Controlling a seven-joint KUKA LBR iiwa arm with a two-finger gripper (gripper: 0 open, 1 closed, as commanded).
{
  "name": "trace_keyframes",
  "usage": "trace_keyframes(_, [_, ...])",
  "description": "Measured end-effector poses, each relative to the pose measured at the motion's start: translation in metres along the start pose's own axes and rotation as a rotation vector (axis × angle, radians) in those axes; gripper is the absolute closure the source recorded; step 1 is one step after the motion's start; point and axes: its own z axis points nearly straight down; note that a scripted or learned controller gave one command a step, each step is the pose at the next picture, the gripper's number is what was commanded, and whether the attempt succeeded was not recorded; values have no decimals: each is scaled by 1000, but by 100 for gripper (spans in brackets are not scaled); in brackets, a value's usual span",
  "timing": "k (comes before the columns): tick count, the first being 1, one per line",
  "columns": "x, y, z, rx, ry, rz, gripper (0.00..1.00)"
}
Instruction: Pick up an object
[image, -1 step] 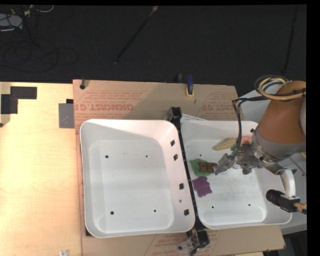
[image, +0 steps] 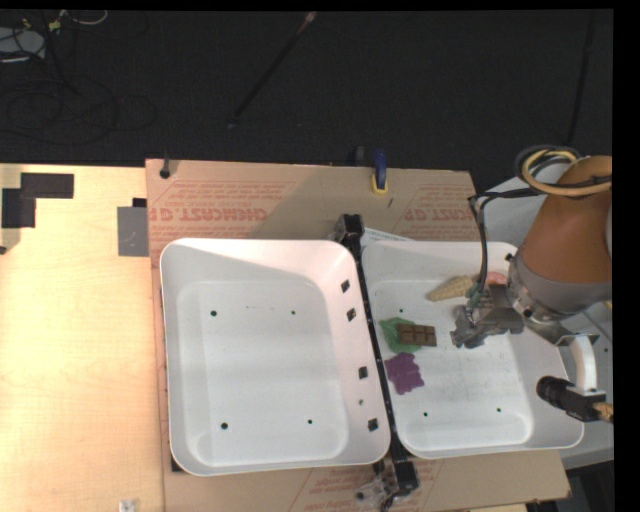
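Note:
In the right bin (image: 500, 425) lie a green piece with a brown chocolate-like block (image: 412, 334), a purple piece (image: 404, 372) just below it, and a pale tan wedge (image: 449, 289) farther back. My gripper (image: 468, 333) hangs low over the right bin's middle, just right of the brown block and below the tan wedge. Nothing shows between its tips. The orange-banded wrist hides the bin's right side.
The left bin (image: 190, 440) stands beside the right one, with a black divider strip (image: 362, 330) between them. Both rest on brown cardboard (image: 260, 205). A pale wooden bench top (image: 70, 360) extends to the left.

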Motion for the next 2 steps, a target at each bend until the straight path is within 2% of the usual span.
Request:
trace_keyframes(1, [61,-44,-127,-16,0,-9,100])
trace_keyframes(2, [86,-44,-94,-1,-1,-5,100])
